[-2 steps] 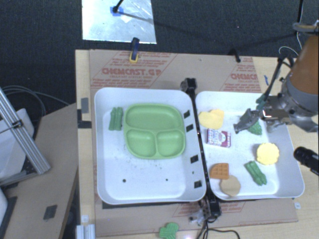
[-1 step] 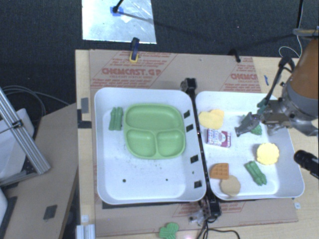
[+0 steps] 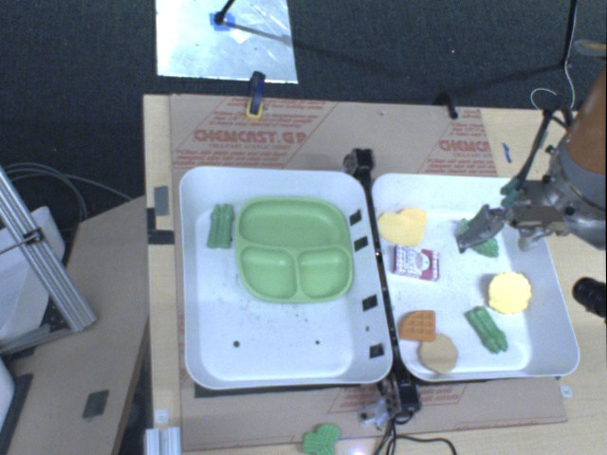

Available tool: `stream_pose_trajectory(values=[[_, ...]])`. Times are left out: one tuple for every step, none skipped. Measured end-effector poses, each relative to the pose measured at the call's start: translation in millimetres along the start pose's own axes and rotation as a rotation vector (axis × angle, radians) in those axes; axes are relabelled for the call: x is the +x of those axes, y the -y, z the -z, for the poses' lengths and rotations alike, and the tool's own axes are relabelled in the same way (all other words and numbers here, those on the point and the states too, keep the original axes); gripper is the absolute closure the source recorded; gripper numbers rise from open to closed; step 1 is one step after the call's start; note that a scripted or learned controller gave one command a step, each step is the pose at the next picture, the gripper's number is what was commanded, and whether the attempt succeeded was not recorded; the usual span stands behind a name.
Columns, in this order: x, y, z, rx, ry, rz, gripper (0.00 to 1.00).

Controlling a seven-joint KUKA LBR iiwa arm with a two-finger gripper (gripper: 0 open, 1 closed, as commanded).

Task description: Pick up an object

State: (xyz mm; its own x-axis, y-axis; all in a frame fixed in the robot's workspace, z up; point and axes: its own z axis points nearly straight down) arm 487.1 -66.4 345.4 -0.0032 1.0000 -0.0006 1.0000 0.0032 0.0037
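Note:
My gripper [image 3: 473, 232] hangs over the upper middle of the right bin [image 3: 560, 349], reaching in from the right. A small green toy [image 3: 487, 248] lies right beside it, partly hidden under it, and whether they touch is unclear. Around it in the same bin lie a yellow heart-shaped piece [image 3: 403, 226], a pink and white carton [image 3: 416, 263], a round yellow piece [image 3: 510, 293], a green pod [image 3: 487, 329], a brown waffle [image 3: 417, 325] and a tan disc [image 3: 438, 354].
The left bin [image 3: 204, 349] holds a green divided plate [image 3: 293, 250] and a green ridged piece [image 3: 220, 226] at its left. A black divider [image 3: 372, 254] runs between the bins. A green toy [image 3: 321, 438] lies on the bench in front.

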Motion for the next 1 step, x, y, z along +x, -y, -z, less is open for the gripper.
stream_pose_trajectory(values=[[-36.7, 1.6, -56.5, 0.006, 0.0, -0.005, 0.0]])
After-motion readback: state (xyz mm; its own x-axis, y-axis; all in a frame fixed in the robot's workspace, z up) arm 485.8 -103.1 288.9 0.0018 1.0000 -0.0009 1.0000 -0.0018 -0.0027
